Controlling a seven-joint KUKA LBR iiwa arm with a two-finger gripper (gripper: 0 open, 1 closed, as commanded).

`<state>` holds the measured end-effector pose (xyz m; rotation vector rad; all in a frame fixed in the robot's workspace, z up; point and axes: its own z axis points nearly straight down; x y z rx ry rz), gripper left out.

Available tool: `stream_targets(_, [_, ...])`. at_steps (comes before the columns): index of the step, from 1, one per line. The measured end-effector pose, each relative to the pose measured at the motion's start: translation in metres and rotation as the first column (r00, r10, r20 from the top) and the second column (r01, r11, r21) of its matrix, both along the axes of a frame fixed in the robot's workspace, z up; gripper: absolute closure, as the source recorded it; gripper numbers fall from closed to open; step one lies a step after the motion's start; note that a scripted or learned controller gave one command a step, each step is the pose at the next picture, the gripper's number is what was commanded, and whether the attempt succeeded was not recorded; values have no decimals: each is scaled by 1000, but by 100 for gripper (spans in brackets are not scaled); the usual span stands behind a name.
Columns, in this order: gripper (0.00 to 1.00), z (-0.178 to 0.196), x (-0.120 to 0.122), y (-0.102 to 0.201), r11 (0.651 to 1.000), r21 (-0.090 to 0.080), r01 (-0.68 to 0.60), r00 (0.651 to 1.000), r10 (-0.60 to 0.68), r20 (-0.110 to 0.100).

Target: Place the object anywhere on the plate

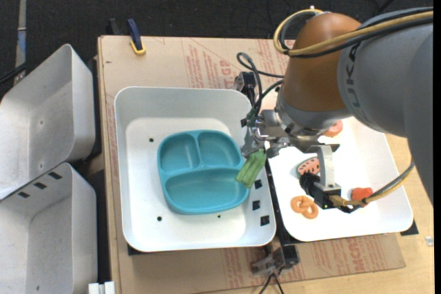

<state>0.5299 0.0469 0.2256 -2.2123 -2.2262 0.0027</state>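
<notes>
Now end effector (pixel 256 148) closed around green object (pixel 251 168), over teal plate's (pixel 200 172) right rim.

A teal divided plate (pixel 202 172) sits in a white bin (pixel 138 217) beside a pale green object (pixel 251 167) and an orange pretzel-shaped toy (pixel 304 206).

The plate (pixel 200 172) is lying in the left bin (pixel 138 217). The celery stick (pixel 251 167) is hanging over the plate's right edge. A pretzel (pixel 304 206) is sitting in the right bin (pixel 393 210), near its front edge.
</notes>
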Motion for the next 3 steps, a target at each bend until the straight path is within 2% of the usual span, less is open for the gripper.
stream_targets(1, [100, 14, -28, 46, 1000, 0, -2, 1000, 2, 1])
stream_targets(2, [100, -3, -31, 71, 1000, -1, 1, 1000, -1, 0])
stream_targets(3, [0, -2, -31, 70, 1000, -1, 6, 1000, -6, 1])
